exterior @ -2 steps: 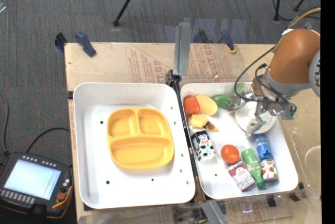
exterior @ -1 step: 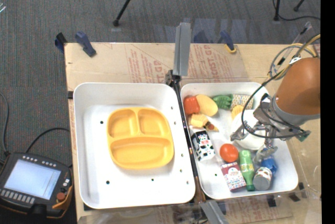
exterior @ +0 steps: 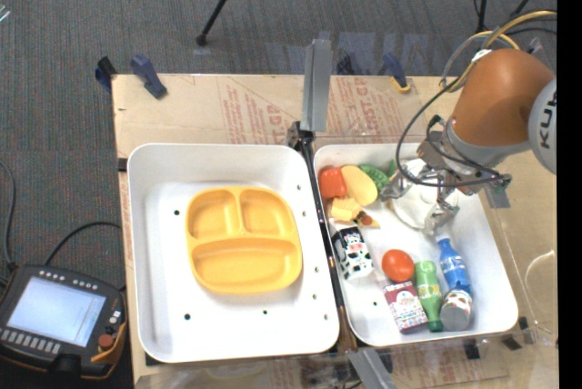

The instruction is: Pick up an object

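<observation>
Plastic is the rule here, left to right. A pendant [exterior: 56, 314] with a pale screen lies on the grey carpet at lower left, its buttons too small to read. The cardboard-topped bench [exterior: 209, 110] carries mirrored red print that I cannot read. Two shallow white bins sit side by side. The left bin [exterior: 155, 187] holds one yellow tray [exterior: 244, 239], glossy, with three compartments, two small above one long. The right bin [exterior: 496, 278] holds a crowd: one red-orange piece [exterior: 332, 183], one yellow piece [exterior: 360, 185] touching it, one pale yellow wedge [exterior: 344, 210], one green piece [exterior: 377, 171] behind, one cow-patterned black-and-white carton [exterior: 355, 253], one round tomato [exterior: 397, 264], one pink box [exterior: 405, 305] with unreadable print, one green bottle [exterior: 427, 292], one blue bottle [exterior: 451, 264] with a white label, and one silver can [exterior: 456, 310]. The arm's orange band shows beside black letters "KU" at the right edge. The gripper [exterior: 435, 196] hangs over the upper middle of the right bin, near the yellow piece and above the blue bottle; whether its fingers are apart or closed cannot be told, and nothing is seen held.
</observation>
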